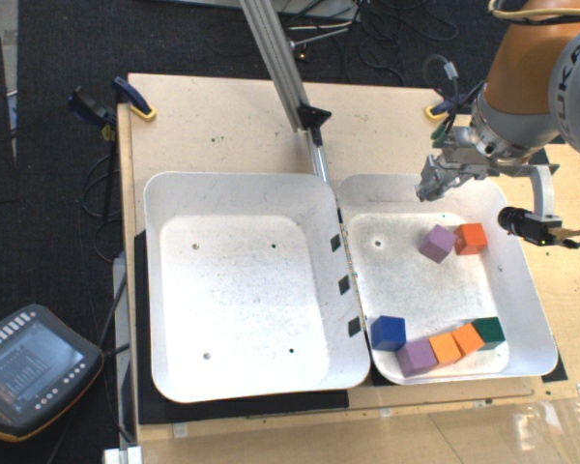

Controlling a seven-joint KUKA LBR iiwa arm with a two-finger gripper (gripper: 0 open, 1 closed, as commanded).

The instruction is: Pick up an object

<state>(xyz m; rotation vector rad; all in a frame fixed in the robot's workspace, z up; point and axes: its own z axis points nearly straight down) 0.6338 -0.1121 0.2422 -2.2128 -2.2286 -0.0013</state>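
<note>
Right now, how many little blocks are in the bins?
6, all in the right bin: purple block and orange block near the gripper; blue, purple, orange, green along the near edge.

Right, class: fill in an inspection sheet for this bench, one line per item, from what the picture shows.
Surface: bench bearing left bin and right bin, side by side.
Job's things: in the right bin, purple cube beside orange cube; near its front edge a row: blue cube, purple block, orange block, green cube.
Clutter: nothing seen.
Grippers: gripper above the right bin's far edge.
Cables: black cables on the floor beyond the bench.
Surroundings: pendant at front left; clamps on the bench's corners.
</note>
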